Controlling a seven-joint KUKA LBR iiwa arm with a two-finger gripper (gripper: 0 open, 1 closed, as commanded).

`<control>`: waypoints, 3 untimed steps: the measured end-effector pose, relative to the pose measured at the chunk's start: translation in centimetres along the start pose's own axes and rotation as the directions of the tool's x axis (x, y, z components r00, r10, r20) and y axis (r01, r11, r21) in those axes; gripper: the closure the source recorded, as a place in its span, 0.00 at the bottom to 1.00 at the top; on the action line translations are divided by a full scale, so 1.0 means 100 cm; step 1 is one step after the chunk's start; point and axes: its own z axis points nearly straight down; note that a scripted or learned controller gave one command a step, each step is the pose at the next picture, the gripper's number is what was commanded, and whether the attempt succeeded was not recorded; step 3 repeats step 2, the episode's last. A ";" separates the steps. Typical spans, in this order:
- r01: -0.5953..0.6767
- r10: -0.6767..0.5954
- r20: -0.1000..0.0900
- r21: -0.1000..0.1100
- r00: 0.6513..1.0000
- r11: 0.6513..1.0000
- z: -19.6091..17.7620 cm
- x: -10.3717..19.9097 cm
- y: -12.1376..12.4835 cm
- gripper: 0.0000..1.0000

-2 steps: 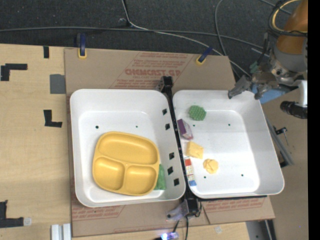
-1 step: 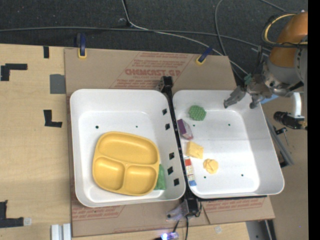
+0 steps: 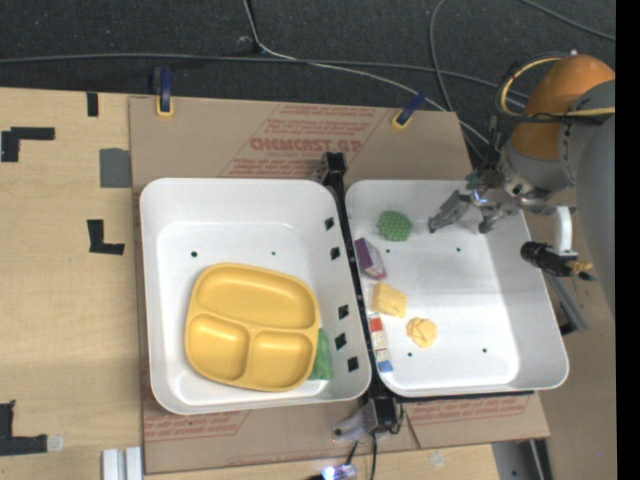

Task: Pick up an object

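Observation:
The right bin [image 3: 500,358] holds a green round scrubby object [image 3: 394,226], a purple item [image 3: 369,257] against the left wall, a pale yellow block [image 3: 391,300], a yellow lumpy piece [image 3: 421,332] and a thin white and red stick [image 3: 379,341]. My gripper [image 3: 464,214] hangs over the bin's upper right part, to the right of the green object. Its fingers [image 3: 444,215] are spread open with nothing between them.
The left bin [image 3: 165,268] carries a yellow divided tray [image 3: 252,326] with a green item [image 3: 322,358] wedged at its right edge. Cardboard lies under both bins. The arm with its orange band [image 3: 560,98] stands over the right bin's far right corner.

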 end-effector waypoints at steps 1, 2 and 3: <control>0.000 0.000 0.003 -0.006 1.000 1.000 0.023 0.001 0.001 0.00; 0.002 -0.002 0.007 -0.011 1.000 1.000 0.010 0.000 0.002 1.00; 0.002 -0.002 0.007 -0.011 1.000 1.000 0.010 0.000 0.002 1.00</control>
